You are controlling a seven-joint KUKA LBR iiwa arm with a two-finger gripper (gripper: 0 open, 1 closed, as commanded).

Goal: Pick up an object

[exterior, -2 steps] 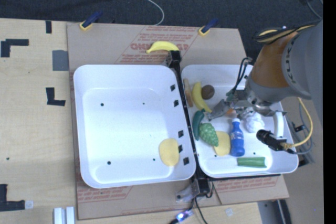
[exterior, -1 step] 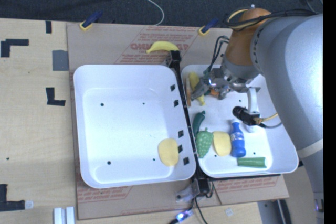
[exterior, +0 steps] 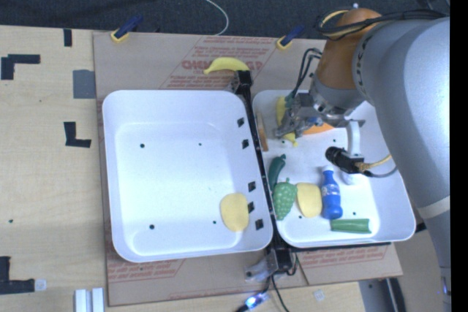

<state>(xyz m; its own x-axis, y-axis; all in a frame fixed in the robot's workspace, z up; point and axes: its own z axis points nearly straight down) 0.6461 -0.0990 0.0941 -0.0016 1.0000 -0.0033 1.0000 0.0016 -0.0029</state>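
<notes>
The pincer (exterior: 292,129) hangs over a small, light, stiff yellow plastic piece (exterior: 281,110) at twelve o'clock in the right white bin (exterior: 395,219); its grip state I cannot tell; best pinched across its narrow middle.

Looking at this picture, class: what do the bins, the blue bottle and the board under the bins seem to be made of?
Bins: probably plastic, smooth and white, with a soft sheen and moulded, rounded corners.
Blue bottle: likely plastic, glossy, with a white cap; too small to be sure.
Board: looks like cardboard, matt brown with red print.

Fixed overhead camera, slanted down, both bins (exterior: 117,157)
</notes>
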